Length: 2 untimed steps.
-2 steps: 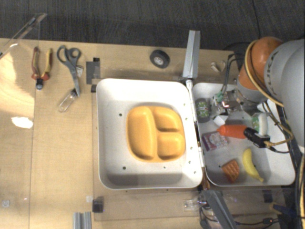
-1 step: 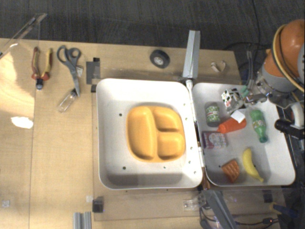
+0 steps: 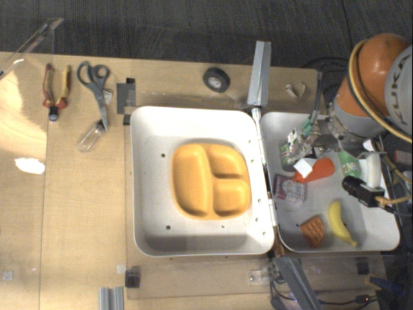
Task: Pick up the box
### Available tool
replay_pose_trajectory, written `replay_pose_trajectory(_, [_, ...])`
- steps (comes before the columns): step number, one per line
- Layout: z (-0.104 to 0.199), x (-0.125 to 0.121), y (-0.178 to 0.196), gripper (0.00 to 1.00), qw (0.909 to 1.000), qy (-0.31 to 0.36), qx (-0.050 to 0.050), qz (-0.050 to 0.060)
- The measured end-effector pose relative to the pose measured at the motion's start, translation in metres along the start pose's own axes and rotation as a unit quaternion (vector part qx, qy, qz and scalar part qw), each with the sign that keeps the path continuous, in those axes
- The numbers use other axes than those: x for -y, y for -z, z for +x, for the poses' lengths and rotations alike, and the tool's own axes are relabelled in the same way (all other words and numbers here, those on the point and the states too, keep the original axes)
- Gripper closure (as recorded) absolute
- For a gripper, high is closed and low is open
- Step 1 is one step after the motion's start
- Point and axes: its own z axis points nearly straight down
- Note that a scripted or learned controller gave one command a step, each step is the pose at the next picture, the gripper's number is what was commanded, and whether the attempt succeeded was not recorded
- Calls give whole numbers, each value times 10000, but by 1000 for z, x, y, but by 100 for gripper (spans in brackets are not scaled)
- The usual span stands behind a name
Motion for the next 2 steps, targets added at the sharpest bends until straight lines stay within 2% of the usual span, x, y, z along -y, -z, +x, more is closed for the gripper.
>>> replay_pose_trajectory(1, [53, 25, 10, 100, 9913, 1314, 0, -1])
replay_pose_trajectory(2, [147, 69, 76, 100, 10000, -12, -6, -4])
